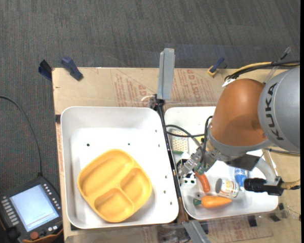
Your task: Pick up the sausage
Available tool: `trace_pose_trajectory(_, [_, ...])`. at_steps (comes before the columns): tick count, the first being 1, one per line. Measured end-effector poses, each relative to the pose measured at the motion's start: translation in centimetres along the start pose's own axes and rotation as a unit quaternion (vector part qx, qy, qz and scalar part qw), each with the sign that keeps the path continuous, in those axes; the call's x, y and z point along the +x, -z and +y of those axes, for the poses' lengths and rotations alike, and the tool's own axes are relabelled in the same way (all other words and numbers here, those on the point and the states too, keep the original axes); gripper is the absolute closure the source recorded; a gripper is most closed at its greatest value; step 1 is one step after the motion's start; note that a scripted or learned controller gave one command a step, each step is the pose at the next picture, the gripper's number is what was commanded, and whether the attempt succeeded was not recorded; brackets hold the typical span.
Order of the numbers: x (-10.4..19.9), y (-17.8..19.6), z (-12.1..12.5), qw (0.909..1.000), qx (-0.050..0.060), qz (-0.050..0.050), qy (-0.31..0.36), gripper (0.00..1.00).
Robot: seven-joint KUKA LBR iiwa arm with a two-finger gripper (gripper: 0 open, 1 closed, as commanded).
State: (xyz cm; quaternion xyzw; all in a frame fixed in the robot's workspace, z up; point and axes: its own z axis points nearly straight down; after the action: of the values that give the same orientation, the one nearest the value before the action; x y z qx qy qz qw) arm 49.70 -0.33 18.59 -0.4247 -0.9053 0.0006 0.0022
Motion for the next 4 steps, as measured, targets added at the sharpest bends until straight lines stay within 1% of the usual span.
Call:
trace_pose_trajectory(1, [-2.2,1.3,7.9,0.9995,-0.001,-0.001,0.032,1.00])
trace_pose_trajectory(2, [-10.0,3.1,4.8,0.9937,-0.002,-0.003,0.112,1.00])
trace_pose_trajectory(3, [-8.6,7.9,3.0,0.9922,-0.002,-0.002,0.125,1.00])
trace_pose_trajectory(4, [-5.3,0.0,-1.3,0.9963,0.000,0.000,0.085,1.00])
